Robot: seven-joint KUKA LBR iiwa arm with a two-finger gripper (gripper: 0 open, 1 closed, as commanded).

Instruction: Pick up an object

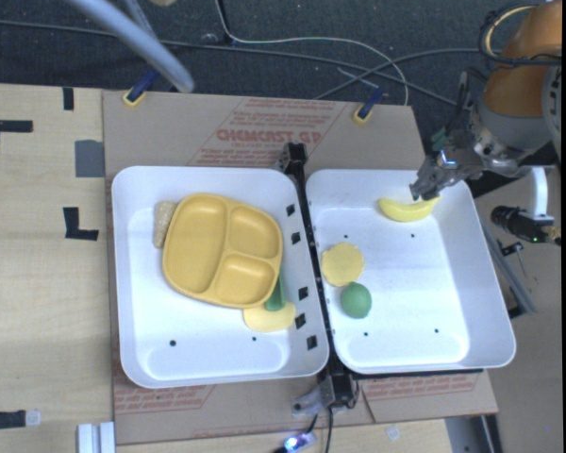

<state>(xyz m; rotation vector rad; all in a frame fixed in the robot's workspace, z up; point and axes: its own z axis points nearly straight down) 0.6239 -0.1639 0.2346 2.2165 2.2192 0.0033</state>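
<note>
— Target item?
— Toy banana: yellow, curved, lying at 12 o'clock in the right bin.
— Gripper?
— Fingertips at the banana's right end; spread cannot be determined.

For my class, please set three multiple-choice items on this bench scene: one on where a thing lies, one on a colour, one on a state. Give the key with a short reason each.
1. Where does the yellow divided plate lie?
A. in the left bin
B. in the right bin
C. on the cardboard outside the bins

2. What colour is the small ball in the right bin?
A. red
B. green
C. blue

3. How does the gripper stand to the banana?
A. right at the banana's upper right end
B. above the left bin
C. beside the ball

Key: 1 A, the plate sits on the left bin floor. 2 B, the ball is plainly green. 3 A, the gripper tip meets the banana's end near the right bin's far wall.
</note>
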